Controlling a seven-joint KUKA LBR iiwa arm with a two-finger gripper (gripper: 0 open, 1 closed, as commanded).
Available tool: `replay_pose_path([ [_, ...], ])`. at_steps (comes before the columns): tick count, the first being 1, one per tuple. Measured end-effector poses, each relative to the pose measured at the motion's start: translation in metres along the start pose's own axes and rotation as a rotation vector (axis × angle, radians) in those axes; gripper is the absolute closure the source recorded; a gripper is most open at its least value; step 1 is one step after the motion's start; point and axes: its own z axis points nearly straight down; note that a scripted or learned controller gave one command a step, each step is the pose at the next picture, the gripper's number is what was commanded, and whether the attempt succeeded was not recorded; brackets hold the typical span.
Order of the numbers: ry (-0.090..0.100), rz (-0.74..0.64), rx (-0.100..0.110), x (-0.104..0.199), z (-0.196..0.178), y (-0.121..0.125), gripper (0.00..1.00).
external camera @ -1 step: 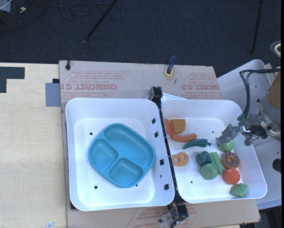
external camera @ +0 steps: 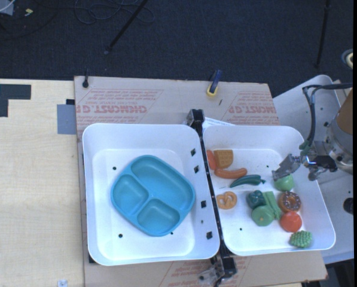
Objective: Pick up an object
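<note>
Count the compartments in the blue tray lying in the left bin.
3. The blue tray has a long compartment along its upper side, one at its left, and one at its lower right.

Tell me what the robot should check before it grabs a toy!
1. Toys within reach: ok, they sit in the right bin.
2. Gripper near a target: ok, it hangs just above the green ball.
3. Already holding something: cannot tell.
4. Room around the ball: not ok, the donut and the dark green pepper crowd it.
5. Blue plate out of the way: ok, it lies in the left bin.
</note>
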Motion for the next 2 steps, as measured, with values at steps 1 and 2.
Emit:
replay_pose_path([
  [1, 0.003, -0.001, 0.008, 0.005, 0.063, -0.004, 0.00],
  [2, 0.003, 0.000, 0.008, 0.002, 0.115, -0.014, 0.00],
])
